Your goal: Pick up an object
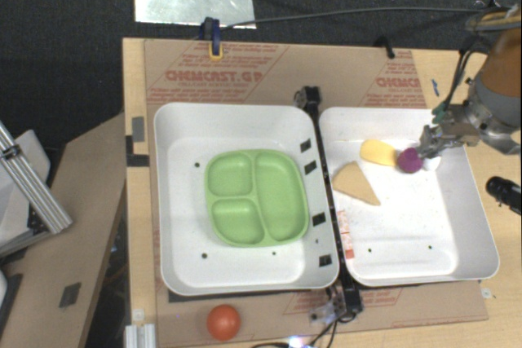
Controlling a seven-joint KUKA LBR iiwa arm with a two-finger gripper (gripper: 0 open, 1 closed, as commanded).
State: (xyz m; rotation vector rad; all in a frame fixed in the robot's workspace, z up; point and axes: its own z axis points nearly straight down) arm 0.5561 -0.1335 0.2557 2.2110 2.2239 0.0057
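At the near edge of the bench [147, 257], outside the bins, lies an orange-red ball [223, 321]. Behind it, the left bin [175, 175] holds a green divided tray [256, 197], set roughly in the middle of its floor.

In the right bin [457, 257], a tan wedge [356, 184] lies toward the bin's left side, about midway front to back. Just beyond it, near the far edge, sits a yellow rounded object [377, 151]. A purple ball [409, 160] sits just beside the yellow object's right end, toward the bin's right wall.

The gripper [430, 144] comes down from the right over the bin's far right part, its tip right next to the purple ball on that ball's right and far side. Whether the fingers are apart or together cannot be told, nor whether they touch the ball.
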